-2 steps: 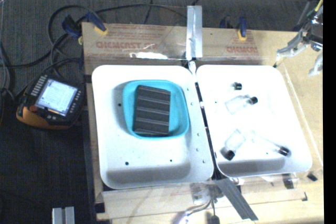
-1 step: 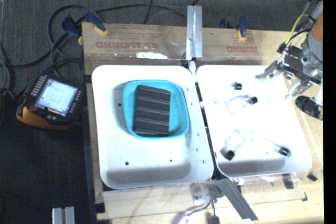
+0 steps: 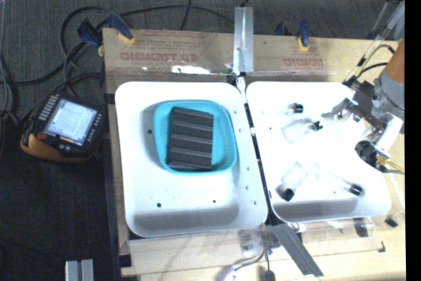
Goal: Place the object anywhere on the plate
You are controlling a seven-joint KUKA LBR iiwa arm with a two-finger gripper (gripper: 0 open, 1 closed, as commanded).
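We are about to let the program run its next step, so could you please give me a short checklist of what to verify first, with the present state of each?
1. Object on the plate: ok. The dark ribbed block lies on the blue plate in the left bin.
2. Block fully within the plate's rim: ok, blue shows on all sides.
3. Gripper apart from the block: ok, it sits over the right bin, at its far right side.
4. Gripper fingers open or shut: cannot tell.
5. Loose items in the right bin: ok. The clear bottles with black caps lie apart from the gripper.
6. Anything held by the gripper: cannot tell.
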